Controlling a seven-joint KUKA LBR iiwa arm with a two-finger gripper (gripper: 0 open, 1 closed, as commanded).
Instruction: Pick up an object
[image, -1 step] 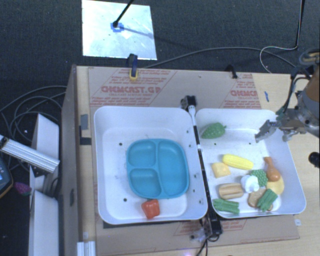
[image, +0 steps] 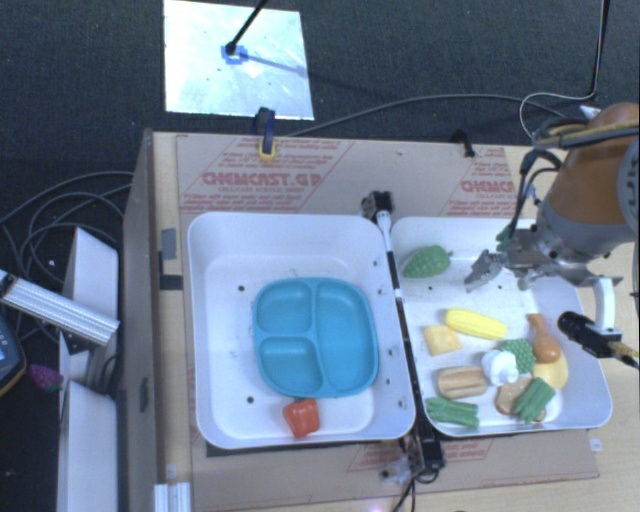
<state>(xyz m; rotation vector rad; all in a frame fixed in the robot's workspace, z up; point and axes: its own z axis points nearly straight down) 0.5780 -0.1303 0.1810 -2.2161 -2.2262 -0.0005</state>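
Fingers (image: 480, 272) spread apart, with nothing between them, hang over the upper part of the right bin (image: 600, 405), just right of the green leafy toy (image: 426, 262). Below them lie the yellow corn (image: 476, 324), a cheese wedge (image: 441, 340), a bread roll (image: 461, 381) and green beans (image: 452, 412). The left bin (image: 215, 300) holds a blue divided plate (image: 315, 335) and a red pepper (image: 301, 417).
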